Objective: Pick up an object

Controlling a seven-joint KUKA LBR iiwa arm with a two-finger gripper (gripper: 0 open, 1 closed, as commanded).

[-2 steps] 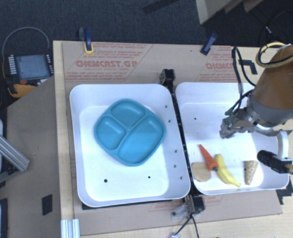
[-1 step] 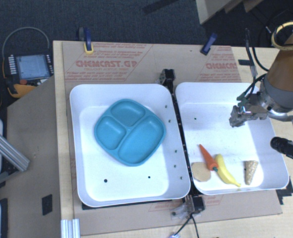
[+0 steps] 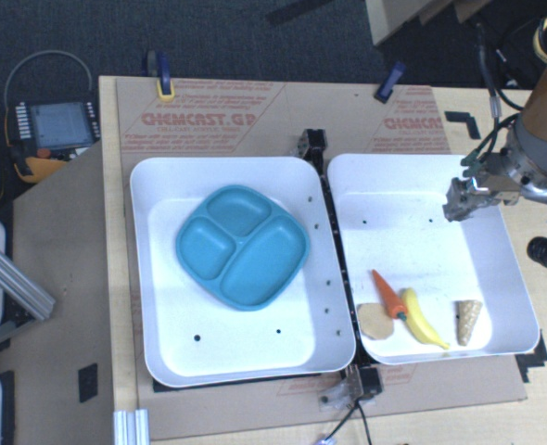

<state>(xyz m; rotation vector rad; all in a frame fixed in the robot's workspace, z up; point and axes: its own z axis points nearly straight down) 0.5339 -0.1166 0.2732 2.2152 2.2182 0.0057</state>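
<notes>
Cardboard covers your table. Lower right, your right bin holds a carrot, banana, cookie and cone. Your tool hovers above them, its spread unreadable. Your left bin holds a blue divided plate.

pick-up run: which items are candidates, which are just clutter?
Candidates, right bin: carrot, banana, cone, tan round piece; also the blue divided plate in the left bin.
Clutter: clamps, handheld screen, both off the bins.
</notes>
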